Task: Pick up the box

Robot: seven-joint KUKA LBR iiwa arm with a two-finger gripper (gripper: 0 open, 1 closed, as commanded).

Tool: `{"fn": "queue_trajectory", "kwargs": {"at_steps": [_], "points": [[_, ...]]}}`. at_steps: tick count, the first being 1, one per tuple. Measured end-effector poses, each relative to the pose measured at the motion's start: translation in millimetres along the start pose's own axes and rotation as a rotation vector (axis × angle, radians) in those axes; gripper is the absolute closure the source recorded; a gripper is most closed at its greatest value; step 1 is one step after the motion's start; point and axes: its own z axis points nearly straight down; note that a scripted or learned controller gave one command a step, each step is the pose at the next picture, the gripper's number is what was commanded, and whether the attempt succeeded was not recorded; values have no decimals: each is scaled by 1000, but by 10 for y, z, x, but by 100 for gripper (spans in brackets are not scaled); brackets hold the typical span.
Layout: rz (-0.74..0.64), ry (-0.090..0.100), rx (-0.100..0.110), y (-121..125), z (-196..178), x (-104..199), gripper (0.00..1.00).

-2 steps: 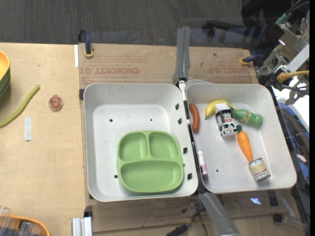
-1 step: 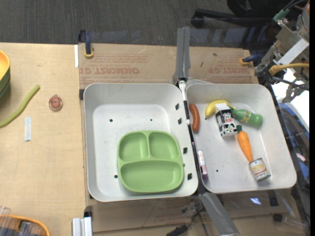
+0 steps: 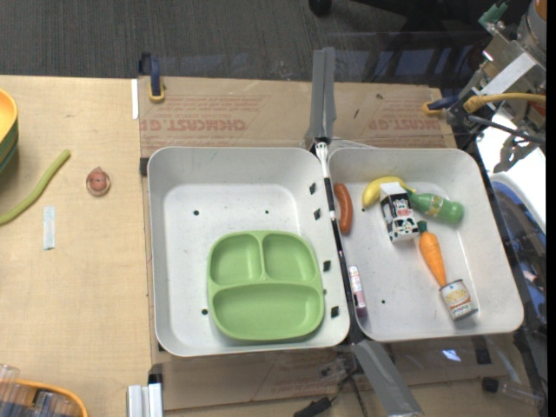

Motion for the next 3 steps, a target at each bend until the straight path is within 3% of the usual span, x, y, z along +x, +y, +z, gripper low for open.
{"fn": "queue_trajectory", "kwargs": {"at_steps": [1,2,3], "points": [[171,0,3,-119,1783,-104,0],[175,-4,4,-105,1705,-116,100],[26,1,0,-29,799,-313,100]]}}
